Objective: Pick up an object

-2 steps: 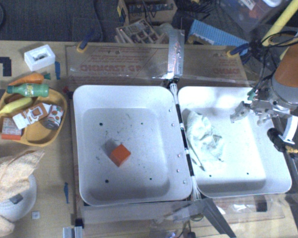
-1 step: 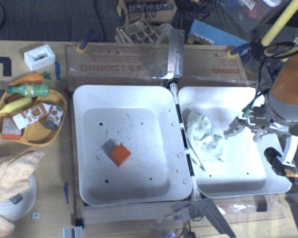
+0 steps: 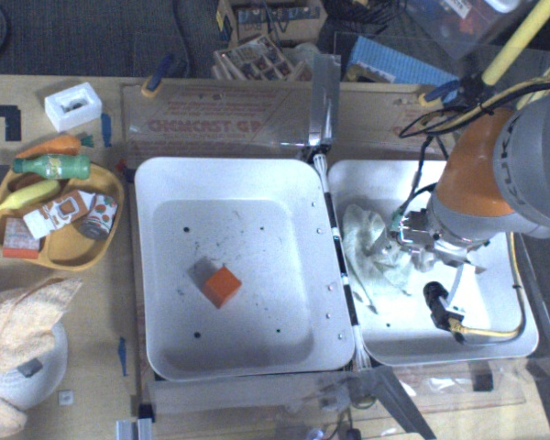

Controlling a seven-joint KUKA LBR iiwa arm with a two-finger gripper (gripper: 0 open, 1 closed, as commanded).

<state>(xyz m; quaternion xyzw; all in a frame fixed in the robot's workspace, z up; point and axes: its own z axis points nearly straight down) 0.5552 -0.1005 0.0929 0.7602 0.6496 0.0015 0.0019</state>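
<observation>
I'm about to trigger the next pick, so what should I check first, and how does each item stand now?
1. The gripper is over the right bin: ok.
2. The gripper is holding something: cannot tell.
3. The cloth lies close beside the gripper: ok.
4. The gripper is touching the cloth: cannot tell.
5. The orange block sits apart from the walls of the left bin: ok.
</observation>
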